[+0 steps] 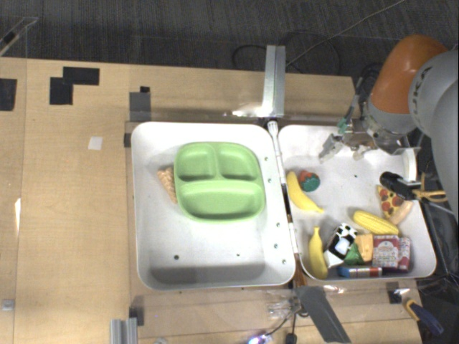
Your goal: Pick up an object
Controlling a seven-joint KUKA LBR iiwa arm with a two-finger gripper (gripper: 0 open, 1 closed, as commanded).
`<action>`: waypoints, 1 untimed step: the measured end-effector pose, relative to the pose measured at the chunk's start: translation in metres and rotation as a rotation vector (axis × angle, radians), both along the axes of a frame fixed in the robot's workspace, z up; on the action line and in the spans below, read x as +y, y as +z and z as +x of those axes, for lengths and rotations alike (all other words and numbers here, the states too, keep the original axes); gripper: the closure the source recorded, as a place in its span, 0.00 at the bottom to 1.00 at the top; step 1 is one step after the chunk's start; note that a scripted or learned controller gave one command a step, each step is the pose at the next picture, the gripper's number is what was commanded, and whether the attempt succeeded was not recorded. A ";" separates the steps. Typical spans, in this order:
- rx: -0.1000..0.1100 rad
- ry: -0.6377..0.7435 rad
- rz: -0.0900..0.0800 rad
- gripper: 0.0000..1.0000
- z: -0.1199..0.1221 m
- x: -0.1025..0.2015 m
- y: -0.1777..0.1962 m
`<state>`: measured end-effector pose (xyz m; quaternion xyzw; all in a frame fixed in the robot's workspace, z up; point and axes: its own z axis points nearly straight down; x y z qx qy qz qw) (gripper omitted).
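The grey two-finger claw is hanging over the back part of the right-hand shallow white bin, near its far wall; its 2 thin fingers are pointing down and spread apart, and nothing is sitting between them; the grey arm with its orange band is reaching in from the right above it. Below the claw, toward the bin's left side, a small red and green ball-like toy is lying just beside a yellow plastic banana; a second yellow banana is lying near the front wall; beside it a black and white toy is touching a red printed box; a yellow corn cob is resting above them; a toy pizza slice is lying by the right wall. In the left-hand white bin, a green plastic divided tray with 3 compartments is sitting near the back, partly covering a tan waffle-like piece at its left edge.
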<state>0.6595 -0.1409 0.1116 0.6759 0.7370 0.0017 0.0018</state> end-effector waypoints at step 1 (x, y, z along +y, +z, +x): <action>-0.008 0.256 -0.003 0.00 -0.020 0.049 -0.021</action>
